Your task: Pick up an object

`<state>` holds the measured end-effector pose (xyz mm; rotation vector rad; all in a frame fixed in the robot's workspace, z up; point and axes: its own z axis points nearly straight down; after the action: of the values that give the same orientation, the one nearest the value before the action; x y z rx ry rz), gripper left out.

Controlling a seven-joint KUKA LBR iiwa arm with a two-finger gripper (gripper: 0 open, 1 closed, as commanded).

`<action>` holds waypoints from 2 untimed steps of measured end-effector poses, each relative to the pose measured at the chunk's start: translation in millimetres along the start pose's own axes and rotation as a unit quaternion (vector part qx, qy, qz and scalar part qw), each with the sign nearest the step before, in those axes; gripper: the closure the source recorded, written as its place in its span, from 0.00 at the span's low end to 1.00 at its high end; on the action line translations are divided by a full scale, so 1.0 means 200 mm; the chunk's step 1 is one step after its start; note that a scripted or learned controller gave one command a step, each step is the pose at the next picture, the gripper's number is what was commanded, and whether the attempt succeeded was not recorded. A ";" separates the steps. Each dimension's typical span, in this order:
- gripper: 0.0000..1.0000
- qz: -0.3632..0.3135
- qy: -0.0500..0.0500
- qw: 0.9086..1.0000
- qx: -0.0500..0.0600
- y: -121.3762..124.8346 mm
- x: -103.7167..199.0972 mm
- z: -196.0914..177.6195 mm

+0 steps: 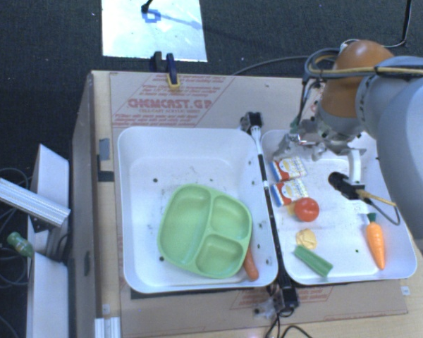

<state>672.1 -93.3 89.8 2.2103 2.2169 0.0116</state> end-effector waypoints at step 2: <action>0.00 -0.001 0.001 1.000 -0.002 0.01 0.00 -0.06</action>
<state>673.6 -92.7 101.7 2.2059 2.2185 0.0169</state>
